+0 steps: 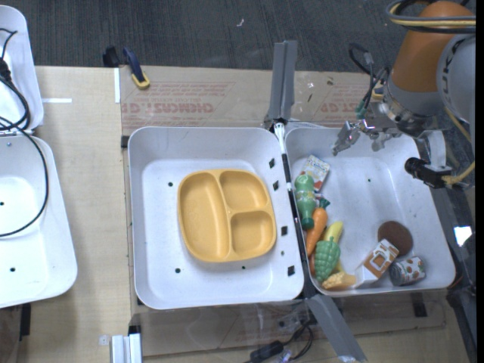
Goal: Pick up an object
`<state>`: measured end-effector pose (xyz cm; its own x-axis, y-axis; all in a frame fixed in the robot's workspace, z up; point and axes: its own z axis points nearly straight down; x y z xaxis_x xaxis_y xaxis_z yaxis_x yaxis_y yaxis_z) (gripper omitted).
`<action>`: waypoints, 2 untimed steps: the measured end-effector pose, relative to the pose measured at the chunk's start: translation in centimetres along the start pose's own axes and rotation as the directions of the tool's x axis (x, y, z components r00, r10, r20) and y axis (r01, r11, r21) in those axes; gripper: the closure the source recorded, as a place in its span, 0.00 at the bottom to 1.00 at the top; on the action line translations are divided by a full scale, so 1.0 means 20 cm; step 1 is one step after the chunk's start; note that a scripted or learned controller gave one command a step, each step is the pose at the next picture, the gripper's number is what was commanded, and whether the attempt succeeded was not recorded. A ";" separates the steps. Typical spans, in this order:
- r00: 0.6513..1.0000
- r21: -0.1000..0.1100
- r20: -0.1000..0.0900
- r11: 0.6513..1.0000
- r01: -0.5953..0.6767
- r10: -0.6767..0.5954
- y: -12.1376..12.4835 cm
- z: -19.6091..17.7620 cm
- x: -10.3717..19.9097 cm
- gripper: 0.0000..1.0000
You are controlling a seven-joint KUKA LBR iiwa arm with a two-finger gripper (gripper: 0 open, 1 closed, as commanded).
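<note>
Pincer (349, 137) – finger state unclear, nothing visibly held. Toy carrot (315, 229) below it – light, stiff, slippery plastic; grip across mid-body.

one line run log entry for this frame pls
arm: over right bin's far edge | gripper: above right bin, nothing between fingers | toys: along right bin's left and near sides | yellow tray: in left bin
</note>
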<state>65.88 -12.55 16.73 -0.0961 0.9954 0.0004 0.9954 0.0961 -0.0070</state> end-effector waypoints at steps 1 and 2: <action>0.997 -0.001 0.000 0.997 0.075 -0.075 -0.13 0.40 -0.03 0.00; 0.954 -0.002 -0.001 0.954 0.299 -0.299 -0.53 0.40 0.03 0.00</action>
<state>55.23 -13.01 8.82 -0.3896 0.9210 0.0030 0.9210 0.3896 -0.0045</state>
